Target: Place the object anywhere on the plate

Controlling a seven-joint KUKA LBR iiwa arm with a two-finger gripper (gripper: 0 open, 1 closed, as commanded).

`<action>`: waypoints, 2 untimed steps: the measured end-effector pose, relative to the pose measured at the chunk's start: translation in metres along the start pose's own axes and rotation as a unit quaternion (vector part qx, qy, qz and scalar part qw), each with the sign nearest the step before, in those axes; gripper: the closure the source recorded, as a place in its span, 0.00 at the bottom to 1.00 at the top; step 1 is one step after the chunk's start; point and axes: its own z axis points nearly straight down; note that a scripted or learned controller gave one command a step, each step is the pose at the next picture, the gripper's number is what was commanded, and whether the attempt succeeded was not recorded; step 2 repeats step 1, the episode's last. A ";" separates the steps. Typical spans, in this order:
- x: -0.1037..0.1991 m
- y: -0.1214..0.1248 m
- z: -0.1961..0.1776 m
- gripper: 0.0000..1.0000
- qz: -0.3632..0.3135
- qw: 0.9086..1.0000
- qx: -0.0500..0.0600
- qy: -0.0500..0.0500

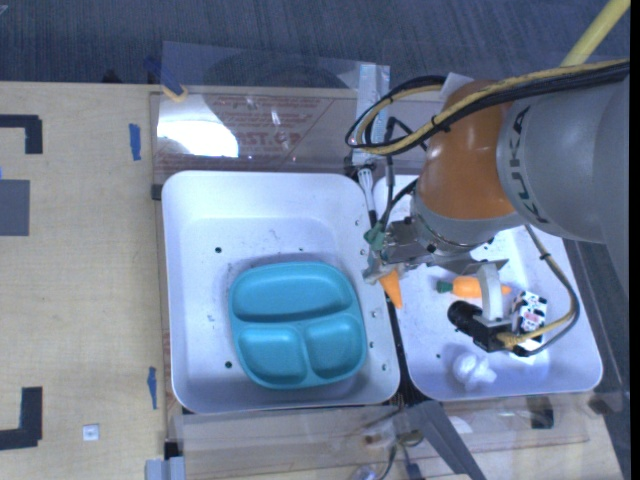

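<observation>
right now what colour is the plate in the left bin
Turquoise blue all over, with three compartments; the plate shows plainly in the camera view.

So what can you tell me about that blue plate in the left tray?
The plate is turquoise and looks like smooth plastic, a rounded rectangle with three sunken compartments: one long one at the far side, two smaller ones nearer the camera. It lies flat, slightly turned, on the floor of the left bin. Nothing lies on it.
</observation>
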 end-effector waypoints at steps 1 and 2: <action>-0.003 0.000 0.000 0.00 0.002 1.000 0.000 -0.001; -0.003 0.000 0.000 0.00 0.002 1.000 0.000 -0.001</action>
